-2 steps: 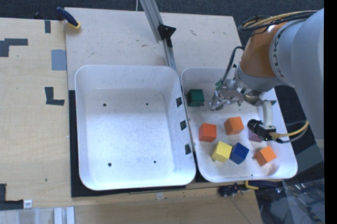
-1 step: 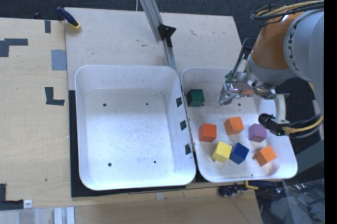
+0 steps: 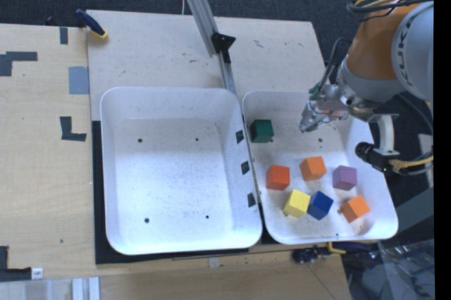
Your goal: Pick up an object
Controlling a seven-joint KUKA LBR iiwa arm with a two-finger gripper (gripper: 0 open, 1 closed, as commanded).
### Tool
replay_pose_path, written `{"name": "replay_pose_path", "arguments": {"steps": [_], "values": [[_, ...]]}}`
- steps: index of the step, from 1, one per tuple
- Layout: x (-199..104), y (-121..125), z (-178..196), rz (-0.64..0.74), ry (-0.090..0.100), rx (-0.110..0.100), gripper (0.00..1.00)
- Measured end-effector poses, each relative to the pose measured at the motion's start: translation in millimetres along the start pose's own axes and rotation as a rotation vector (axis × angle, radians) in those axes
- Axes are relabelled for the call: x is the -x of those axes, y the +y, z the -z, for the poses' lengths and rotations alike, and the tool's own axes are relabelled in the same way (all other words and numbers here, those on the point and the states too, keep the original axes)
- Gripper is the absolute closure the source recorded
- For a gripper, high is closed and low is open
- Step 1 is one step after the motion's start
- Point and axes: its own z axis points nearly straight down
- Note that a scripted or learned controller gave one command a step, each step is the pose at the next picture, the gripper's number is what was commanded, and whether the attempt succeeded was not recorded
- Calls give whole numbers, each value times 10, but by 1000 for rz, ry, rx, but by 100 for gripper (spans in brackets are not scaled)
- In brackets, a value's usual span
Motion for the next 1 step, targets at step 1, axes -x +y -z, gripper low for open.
{"name": "replay_pose_path", "arguments": {"steps": [1], "values": [[-470,-163,124,4,3,-4,100]]}}
